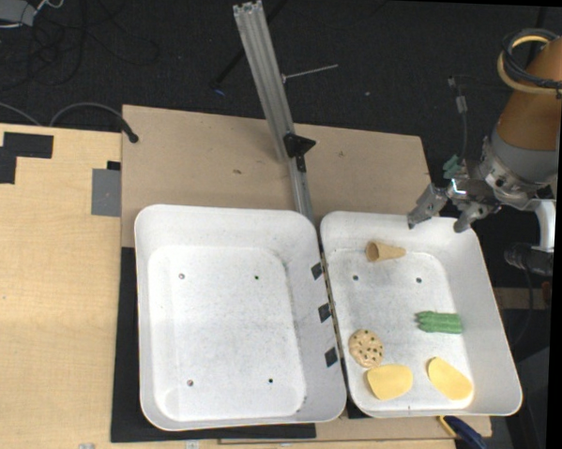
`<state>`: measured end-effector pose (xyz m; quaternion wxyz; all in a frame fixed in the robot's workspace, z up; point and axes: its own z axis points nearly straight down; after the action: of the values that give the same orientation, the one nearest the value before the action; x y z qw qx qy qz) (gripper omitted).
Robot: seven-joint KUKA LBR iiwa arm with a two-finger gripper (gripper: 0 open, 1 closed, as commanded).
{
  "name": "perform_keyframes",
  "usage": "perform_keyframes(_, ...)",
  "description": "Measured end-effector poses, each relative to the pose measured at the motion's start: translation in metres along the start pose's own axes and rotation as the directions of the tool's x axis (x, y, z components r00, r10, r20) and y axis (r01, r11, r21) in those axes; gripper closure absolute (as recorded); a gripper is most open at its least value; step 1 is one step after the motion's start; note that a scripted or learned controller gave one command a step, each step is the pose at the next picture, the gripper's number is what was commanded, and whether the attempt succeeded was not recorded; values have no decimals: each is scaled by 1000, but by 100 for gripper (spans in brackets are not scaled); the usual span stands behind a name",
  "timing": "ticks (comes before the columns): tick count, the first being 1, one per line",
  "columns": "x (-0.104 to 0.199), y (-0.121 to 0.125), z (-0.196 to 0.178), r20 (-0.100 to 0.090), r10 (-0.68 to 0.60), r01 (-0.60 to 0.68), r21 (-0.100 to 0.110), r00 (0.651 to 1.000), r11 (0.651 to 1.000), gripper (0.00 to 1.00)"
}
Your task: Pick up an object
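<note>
We see a bench bearing 2 white bins side by side. The left bin has 4 small dark holes in its floor. The right bin touches it along a shared edge that carries 3 dark clips.

The arm enters from the right, orange band above a grey wrist. A metal rail slants from the top of the view down to the seam between the bins.

The gripper hangs over the far right corner of the right bin. Its 2 fingers stand apart, jaws open, with nothing between them.

The right bin holds 5 objects, all lying on its floor and apart from the gripper. A green piece lies near the right wall. 2 yellow pieces lie at the near end: 1 toward the middle, 1 toward the right. A cookie sits just beside the first yellow piece, near the seam. A cone lies at the far end, nearest the gripper, tip pointing right.
</note>
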<state>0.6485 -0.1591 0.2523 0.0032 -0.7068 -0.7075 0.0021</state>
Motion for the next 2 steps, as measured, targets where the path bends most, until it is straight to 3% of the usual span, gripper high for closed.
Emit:
perform_keyframes(1,0,1,-3,2,-3,3,-4,1000,1000,0)
perform_keyframes(2,6,6,43,1,-5,5,-1,1000,1000,0)
